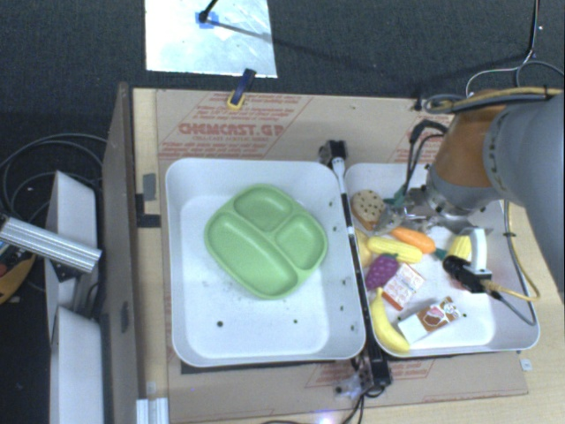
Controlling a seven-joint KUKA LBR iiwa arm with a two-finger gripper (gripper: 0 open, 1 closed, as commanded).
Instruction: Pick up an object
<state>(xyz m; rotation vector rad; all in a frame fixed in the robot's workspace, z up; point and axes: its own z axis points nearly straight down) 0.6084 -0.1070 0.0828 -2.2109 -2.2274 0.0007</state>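
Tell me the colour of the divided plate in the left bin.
Light green; the divided plate shows plainly in the camera view, lying in the left bin.

The arm (521, 153) is a smooth, rounded grey shell with an orange band (463, 148) above the wrist; thin dark cables (424, 135) loop alongside it.

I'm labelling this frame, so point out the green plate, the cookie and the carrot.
Green plate (265, 241): camera view, on its largest compartment.
Cookie (367, 206): camera view, on its top face.
Carrot (413, 237): camera view, on its middle.
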